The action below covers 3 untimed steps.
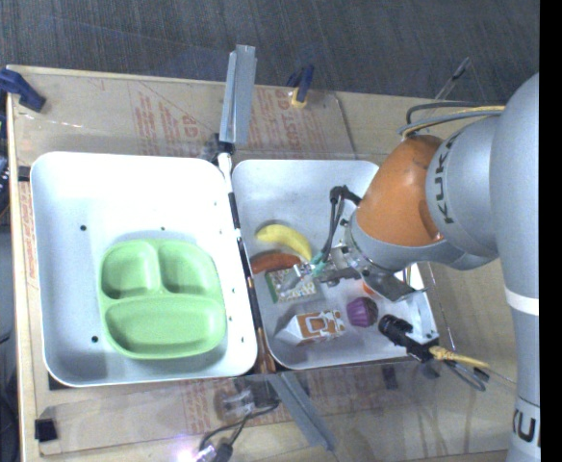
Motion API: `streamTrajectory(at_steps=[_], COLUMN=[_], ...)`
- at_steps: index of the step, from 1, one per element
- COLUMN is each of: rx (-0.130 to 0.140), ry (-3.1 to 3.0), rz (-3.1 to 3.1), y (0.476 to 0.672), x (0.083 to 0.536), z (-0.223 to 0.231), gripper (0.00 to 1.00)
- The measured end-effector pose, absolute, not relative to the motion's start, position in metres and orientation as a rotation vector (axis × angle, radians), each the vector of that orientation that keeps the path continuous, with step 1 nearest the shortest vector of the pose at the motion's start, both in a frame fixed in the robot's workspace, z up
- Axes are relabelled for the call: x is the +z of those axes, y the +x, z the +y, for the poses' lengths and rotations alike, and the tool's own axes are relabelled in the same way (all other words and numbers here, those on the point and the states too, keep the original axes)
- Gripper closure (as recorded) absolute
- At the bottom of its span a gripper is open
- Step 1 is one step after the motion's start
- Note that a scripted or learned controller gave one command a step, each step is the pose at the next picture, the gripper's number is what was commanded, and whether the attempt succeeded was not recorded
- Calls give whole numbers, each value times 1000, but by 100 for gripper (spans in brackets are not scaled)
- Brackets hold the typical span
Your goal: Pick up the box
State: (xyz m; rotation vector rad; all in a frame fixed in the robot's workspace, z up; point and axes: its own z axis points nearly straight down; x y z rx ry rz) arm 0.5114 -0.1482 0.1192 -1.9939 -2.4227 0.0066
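Note:
A small green and white printed box (289, 282) lies flat near the middle of the right bin (291, 181). A white and orange carton (317, 325) lies just in front of it, near the bin's front wall. My gripper (323, 269) hangs low over the right bin, at the right edge of the green box and close to touching it. The orange wrist band and grey arm hide most of the gripper from above.
A yellow banana (285, 238) and a reddish-brown item (273, 259) lie behind the green box. A purple item (361, 311) sits right of the carton. The left bin (60, 200) holds a green divided plate (163, 296).

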Motion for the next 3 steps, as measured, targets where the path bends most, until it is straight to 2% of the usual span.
streamTrajectory(at_steps=[1, 2, 3], rx=[1, 0, -1], ry=[-2118, -2108, -1783], rz=[-2333, -2342, -2588], y=[512, 514, 496], x=[96, 106, 223], z=[-113, -113, -90], gripper=[0, 100, 100])
